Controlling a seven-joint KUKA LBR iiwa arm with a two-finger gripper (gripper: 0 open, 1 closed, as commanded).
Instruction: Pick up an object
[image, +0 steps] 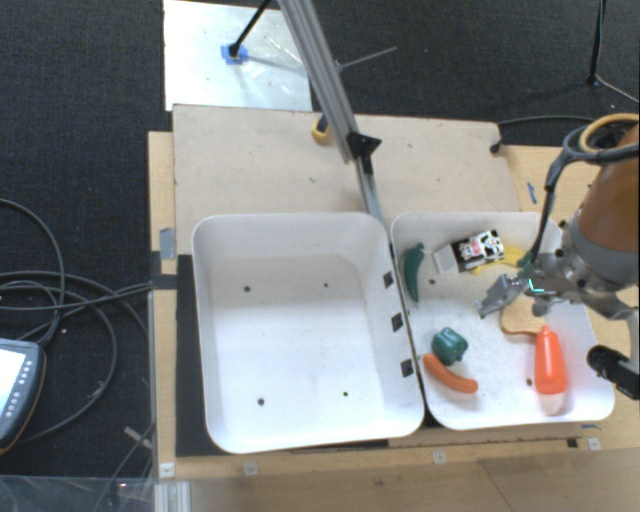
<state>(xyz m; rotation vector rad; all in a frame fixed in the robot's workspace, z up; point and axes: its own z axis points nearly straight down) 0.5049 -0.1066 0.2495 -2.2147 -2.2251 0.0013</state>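
Nothing lifted yet: gripper (503, 297) at frame right, fingers spread and bare, poised beside tan bread slice (519, 320); grasp and lift left.

Two white bins side by side, mid-frame. Left bin (290, 330) bare white floor. Right bin (590, 405) contents: green curved piece (412, 270) by dividing wall; black-and-white box (474, 250) upper centre; teal block (449, 345) touching orange sausage shape (450, 376); orange bottle (549, 368) lower right; tan flat piece (520, 318). Gripper (500, 297) over right bin, arm (610, 215) entering from frame right.
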